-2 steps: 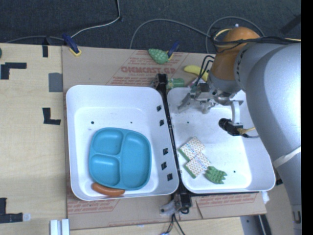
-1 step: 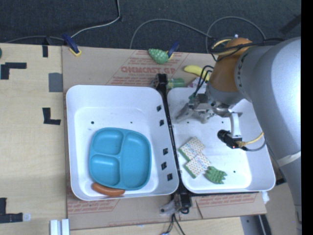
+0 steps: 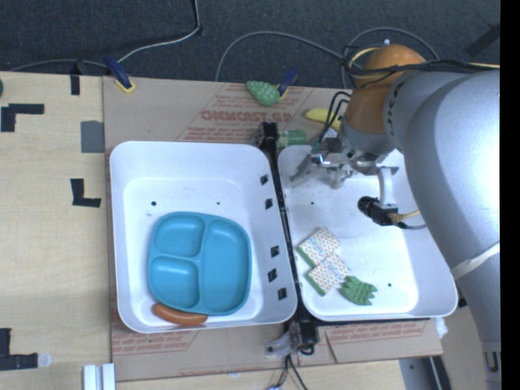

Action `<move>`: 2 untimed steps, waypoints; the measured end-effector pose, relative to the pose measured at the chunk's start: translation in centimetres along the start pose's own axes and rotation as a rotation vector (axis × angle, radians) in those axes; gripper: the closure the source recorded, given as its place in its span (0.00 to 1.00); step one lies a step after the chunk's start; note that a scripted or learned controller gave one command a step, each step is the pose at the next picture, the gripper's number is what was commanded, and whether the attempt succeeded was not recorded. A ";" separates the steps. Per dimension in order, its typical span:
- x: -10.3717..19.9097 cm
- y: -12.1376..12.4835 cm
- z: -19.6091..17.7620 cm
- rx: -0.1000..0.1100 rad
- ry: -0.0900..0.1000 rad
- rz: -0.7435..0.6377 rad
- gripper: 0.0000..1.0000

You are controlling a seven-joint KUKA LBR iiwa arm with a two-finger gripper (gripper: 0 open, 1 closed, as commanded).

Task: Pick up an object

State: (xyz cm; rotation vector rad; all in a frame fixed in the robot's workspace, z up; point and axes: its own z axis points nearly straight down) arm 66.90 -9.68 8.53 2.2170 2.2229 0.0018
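Sausage [image 3: 179, 315] sat nearest, left bin; gripper [image 3: 321, 165] hung far over right bin, finger state unclear, could miss waffles [image 3: 323, 262].

Both bins [image 3: 130, 218] are white. The divided plate [image 3: 199, 262] is light blue. The sausage-shaped item [image 3: 179, 315] at its edge is orange. Two flat pieces [image 3: 323, 260] carry a pale checked pattern with green edging. The leafy item [image 3: 357, 290] is green. Arm [image 3: 455, 177]: grey, orange band.
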 end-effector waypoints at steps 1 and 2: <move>-6.8 -4.0 -3.1 0.003 -0.002 0.003 0.00; -1.1 -14.2 -0.9 -0.001 0.002 0.002 0.00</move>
